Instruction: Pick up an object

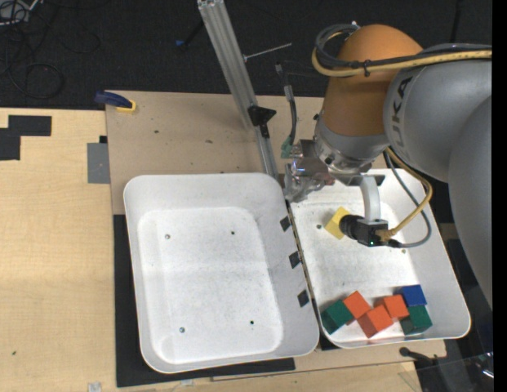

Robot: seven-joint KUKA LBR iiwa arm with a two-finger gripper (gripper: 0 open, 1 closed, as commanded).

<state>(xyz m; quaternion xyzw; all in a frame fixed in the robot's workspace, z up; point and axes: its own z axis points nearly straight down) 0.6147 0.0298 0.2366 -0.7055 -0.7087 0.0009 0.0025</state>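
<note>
The arm (437,113) hides the far rim of the right bin (351,266), and its wrist covers part of the yellow block (335,220).

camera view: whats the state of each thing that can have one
gripper, hanging over the right bin's far left corner
yellow block, lying loose, alone
orange, green and blue blocks, bunched by the near wall
right bin, flat on the bench, holding all the blocks

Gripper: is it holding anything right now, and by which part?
Cannot be told. The gripper sits at the far left corner of the right bin, its tip too cluttered to read. The yellow block lies apart from it in the bin.
</note>
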